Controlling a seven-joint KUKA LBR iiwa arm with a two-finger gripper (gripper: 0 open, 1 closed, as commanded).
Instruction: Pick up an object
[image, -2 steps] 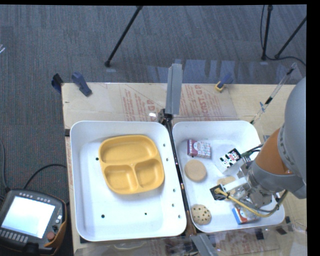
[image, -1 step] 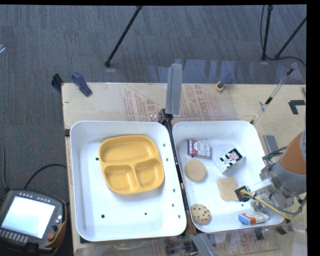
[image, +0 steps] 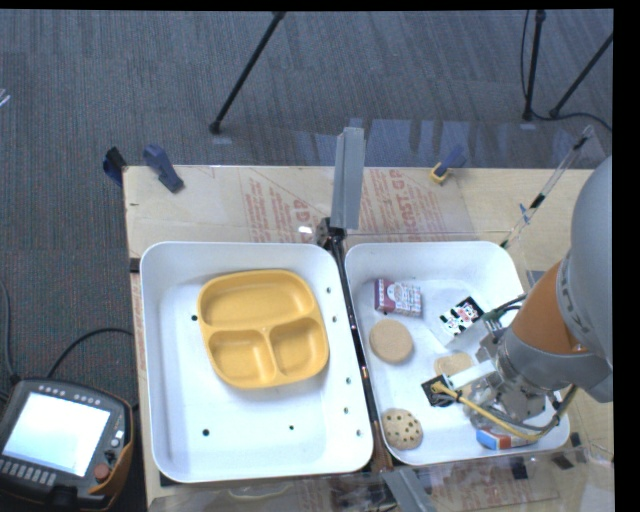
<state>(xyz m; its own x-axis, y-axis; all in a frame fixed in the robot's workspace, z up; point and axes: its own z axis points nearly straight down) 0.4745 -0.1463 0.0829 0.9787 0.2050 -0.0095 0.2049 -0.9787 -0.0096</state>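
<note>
while the gripper (image: 486, 402) sat low in the right bin (image: 450, 270), nothing looked lifted; open or closed, couldn't tell.

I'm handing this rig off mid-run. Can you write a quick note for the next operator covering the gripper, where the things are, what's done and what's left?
Gripper: low in the right bin, near its front right corner. I can't tell whether it holds anything.
Right bin: maroon box, tan disc, speckled cookie, black-and-white item, and a tan piece right beside the gripper, partly hidden.
Left bin: yellow plate.
Done: the arm has reached into the right bin, and no object is visibly lifted.
Left: grasp one object and raise it clear.
</note>
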